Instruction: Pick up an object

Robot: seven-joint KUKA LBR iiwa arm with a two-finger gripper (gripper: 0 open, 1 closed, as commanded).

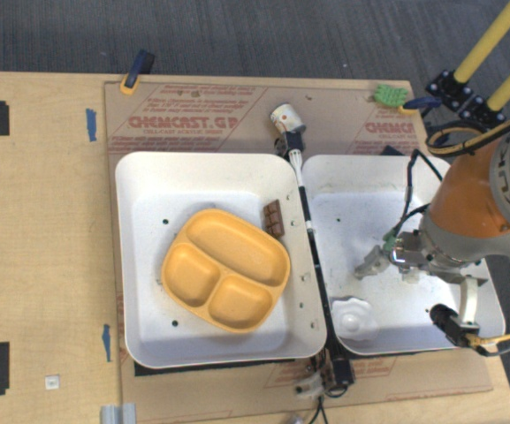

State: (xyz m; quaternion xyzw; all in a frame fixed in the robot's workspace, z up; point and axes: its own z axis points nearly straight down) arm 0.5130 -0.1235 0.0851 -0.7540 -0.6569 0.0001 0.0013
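The left bin [140, 237] holds a yellow divided tray [226, 268] with a small brown block [273, 218] at its far right edge. In the right bin [352, 193], a white object [352, 316] lies near-left of the gripper [371, 264], apart from it; the gripper's state cannot be told

"CHEMCAST GP" printed red on board [184, 113].

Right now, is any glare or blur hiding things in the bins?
Camera view: lighting is even and soft; the yellow tray reads sharp; the pale object nearly blends into the right bin; the gripper looks slightly soft.
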